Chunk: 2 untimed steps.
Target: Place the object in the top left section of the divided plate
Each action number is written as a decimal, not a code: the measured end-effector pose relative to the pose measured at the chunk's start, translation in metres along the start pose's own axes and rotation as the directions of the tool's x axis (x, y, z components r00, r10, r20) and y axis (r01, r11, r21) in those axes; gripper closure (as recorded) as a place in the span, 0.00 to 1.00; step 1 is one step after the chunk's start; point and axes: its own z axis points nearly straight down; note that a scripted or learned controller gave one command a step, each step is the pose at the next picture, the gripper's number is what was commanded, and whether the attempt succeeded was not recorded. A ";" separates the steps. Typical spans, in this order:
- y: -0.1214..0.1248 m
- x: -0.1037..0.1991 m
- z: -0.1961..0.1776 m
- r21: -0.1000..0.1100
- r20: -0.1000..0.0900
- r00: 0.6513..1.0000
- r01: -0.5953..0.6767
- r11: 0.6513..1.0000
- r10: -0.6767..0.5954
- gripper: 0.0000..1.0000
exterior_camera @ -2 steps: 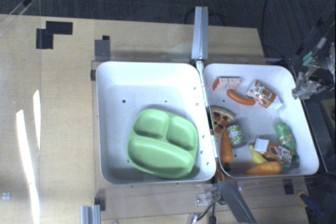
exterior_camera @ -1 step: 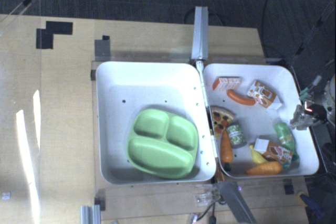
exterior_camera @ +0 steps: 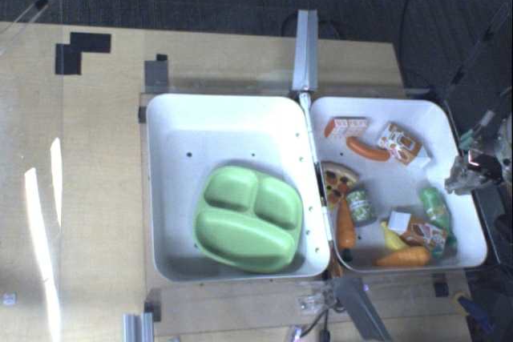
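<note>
**A:** Where are you at w/ the task?

**B:** Pick stage, by my read; nothing's on the plate (exterior_camera: 250, 216) yet. Your pincer (exterior_camera: 471, 172) sits at the right bin's (exterior_camera: 446, 118) far rim, barely inside it. Can't tell how wide it is or whether it has anything; it's too small and blurred at the edge.

**A:** And the object?

**B:** Task doesn't say which one. All candidates lie left of the pincer in that bin: a green bottle (exterior_camera: 434, 204) just beside it, a brown pack (exterior_camera: 400, 141) up-left, a sausage (exterior_camera: 369, 149) and a small box (exterior_camera: 347, 125) further left. Down-left you've got a second pack (exterior_camera: 420, 231), carrots (exterior_camera: 403, 257), a can (exterior_camera: 360, 206), and a pizza slice (exterior_camera: 336, 179) against the divider.

**A:** The plate?

**B:** Green, three sections, well apart to the left in the other bin, tilted a bit. Top left section (exterior_camera: 232, 187) is bare.

**A:** Next move?

**B:** You'd need to drop onto one item. The bottle's closest, but it's crowded by the pack. Then lift clear, cross the divider leftward, and release over that small top left pocket, not the big lower one.
</note>
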 end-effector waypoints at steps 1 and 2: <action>-0.004 0.012 0.141 -0.005 -0.001 0.998 -0.066 0.998 0.066 1.00; -0.004 0.022 0.141 -0.001 -0.015 0.998 -0.053 0.999 0.053 0.00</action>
